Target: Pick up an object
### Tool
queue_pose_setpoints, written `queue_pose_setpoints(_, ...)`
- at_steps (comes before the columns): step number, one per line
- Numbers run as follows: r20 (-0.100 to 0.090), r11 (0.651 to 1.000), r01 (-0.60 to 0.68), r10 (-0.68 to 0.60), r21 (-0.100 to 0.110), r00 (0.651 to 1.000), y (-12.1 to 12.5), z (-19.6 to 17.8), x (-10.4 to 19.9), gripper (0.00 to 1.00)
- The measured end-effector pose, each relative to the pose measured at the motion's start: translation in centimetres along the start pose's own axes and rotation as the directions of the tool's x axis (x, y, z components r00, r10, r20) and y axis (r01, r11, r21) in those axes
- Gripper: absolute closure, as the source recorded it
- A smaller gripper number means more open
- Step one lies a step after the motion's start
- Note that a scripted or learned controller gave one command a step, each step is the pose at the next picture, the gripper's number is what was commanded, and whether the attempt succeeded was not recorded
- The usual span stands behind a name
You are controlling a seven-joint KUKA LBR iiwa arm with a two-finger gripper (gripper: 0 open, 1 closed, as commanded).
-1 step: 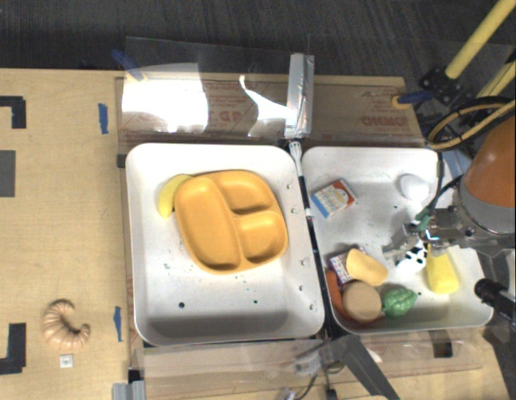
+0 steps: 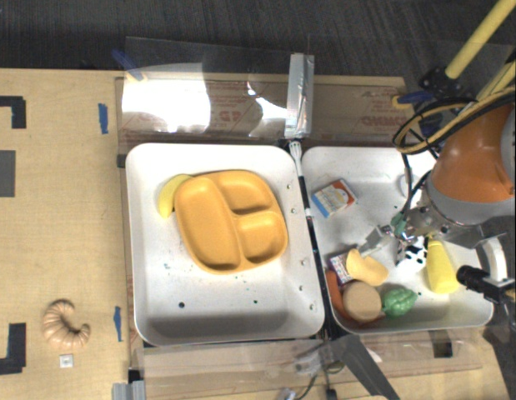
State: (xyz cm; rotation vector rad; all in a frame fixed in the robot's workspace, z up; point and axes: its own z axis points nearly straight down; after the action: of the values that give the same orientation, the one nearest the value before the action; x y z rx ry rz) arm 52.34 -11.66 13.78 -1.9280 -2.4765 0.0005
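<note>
Gripper [image 2: 399,238] over mixed toy food [image 2: 366,283].

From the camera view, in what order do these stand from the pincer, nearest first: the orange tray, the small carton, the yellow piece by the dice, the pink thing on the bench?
Measured from the pincer in the right bin:
1. Yellow piece, just right of it, same bin.
2. Carton, upper left of that bin.
3. Orange tray, in the left bin.
4. Pink thing, on the bench outside the bins, far left.

Two bins side by side
Divided tray [image 2: 230,218] lies in the left bin [image 2: 141,248]; small carton [image 2: 333,197] in the right bin [image 2: 358,163].
</note>
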Motion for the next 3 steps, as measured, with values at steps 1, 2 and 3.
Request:
queue_pose_setpoints(1, 0.005, 0.998, -0.063, 0.063, -0.010, 0.998, 6.1, 5.0, -0.5, 0.00)
queue_pose_setpoints(2, 0.003, 0.985, -0.173, 0.173, -0.009, 0.985, 1.8, 5.0, 1.5, 0.00)
queue_pose_setpoints(3, 0.004, 0.985, -0.173, 0.173, -0.015, 0.985, 2.0, 3.8, 1.4, 1.00)
